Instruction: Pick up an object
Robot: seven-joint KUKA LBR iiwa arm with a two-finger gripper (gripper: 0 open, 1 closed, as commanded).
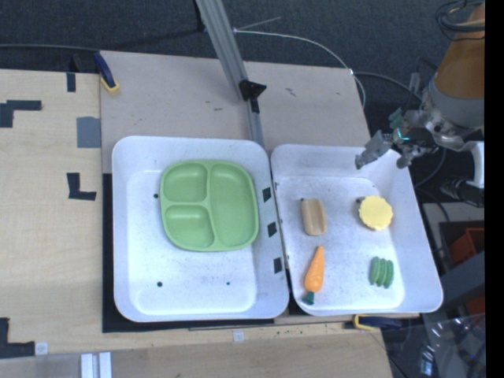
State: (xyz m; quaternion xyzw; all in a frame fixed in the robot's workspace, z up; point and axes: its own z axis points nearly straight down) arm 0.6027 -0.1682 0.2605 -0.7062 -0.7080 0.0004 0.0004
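The right bin (pixel 339 164) holds a tan bread roll (pixel 313 216), a yellow round piece (pixel 376 213), an orange carrot (pixel 315 269) and a green pea pod (pixel 381 272). My gripper (pixel 386 153) hangs over the bin's far right corner, above and beyond the yellow piece. Its two fingers stand apart with nothing between them. The left bin (pixel 134 290) bears a green divided plate (pixel 209 205).
A slanted metal pole (pixel 228 46) rises behind the bins, ending near the left bin's back right corner. Cables (pixel 331 57) run across the bench behind the right bin. The arm's orange band (pixel 465 61) is at the upper right.
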